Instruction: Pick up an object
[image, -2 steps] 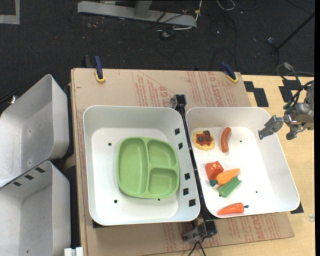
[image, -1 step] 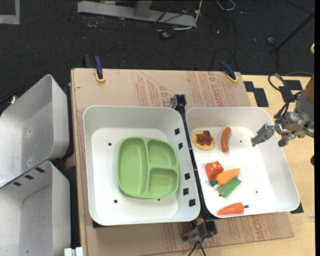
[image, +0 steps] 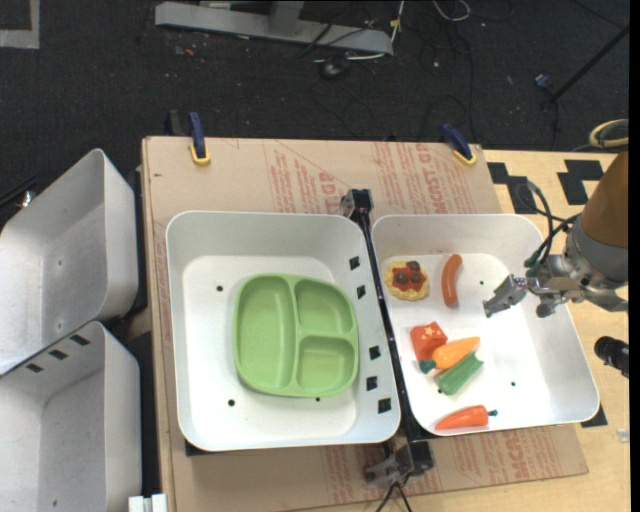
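the pincer (image: 520, 293) hangs over the right side of the right bin (image: 575, 385), and whether it is open or closed i cannot tell from up here; nothing shows between its tips. nearest to it, just to its left, lies the sausage (image: 452, 279), a small red-orange toy standing almost straight up and down in the view, long axis running toward the far wall. looks like light, stiff plastic with a smooth, rounded skin, so probably slippery; best taken across its narrow middle, jaws closing along the left-right line. beside that, the little pizza (image: 408, 280), flat and round, hard to pinch. lower down, a cluster: red cube (image: 428, 338), the carrot (image: 456, 352) lying aslant with its fat end toward the upper right, and the green pepper (image: 460, 375) just under it on the same slant, touching or nearly so. crowded, awkward. alone near the front wall, the chilli (image: 463, 418) lies nearly left to right. over in the left bin (image: 190, 330), the green divided plate (image: 296, 335).
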